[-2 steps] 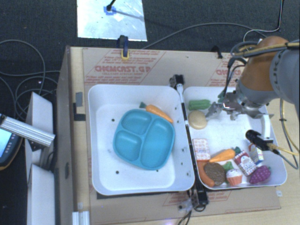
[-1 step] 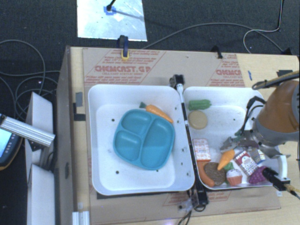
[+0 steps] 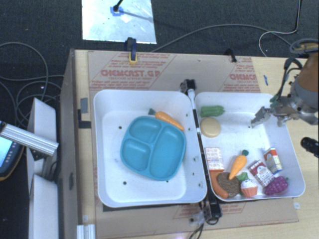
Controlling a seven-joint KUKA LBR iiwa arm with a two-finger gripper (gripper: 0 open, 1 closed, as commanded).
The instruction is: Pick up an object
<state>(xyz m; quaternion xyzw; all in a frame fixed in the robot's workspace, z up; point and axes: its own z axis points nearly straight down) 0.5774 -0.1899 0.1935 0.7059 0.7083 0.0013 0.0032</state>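
Note:
My gripper (image 3: 270,118) hangs over the back right part of the right bin (image 3: 234,102), fingers spread open with nothing between them, above bare bin floor. The right bin holds a green pickle (image 3: 212,111) and a beige bun (image 3: 211,127) at its back left. Toward its front lie a red-and-white packet (image 3: 213,158), a toy carrot (image 3: 238,167), a brown cookie (image 3: 228,184), a cupcake (image 3: 248,187), a red sachet (image 3: 259,172), a small carton (image 3: 272,159) and purple grapes (image 3: 277,184). All of these lie apart from the gripper.
The left bin (image 3: 107,113) holds a blue divided plate (image 3: 154,148) with an orange carrot (image 3: 169,118) at its far rim. A black clamp (image 3: 189,87) sits at the bins' shared wall. Cables run across the floor beyond the bench.

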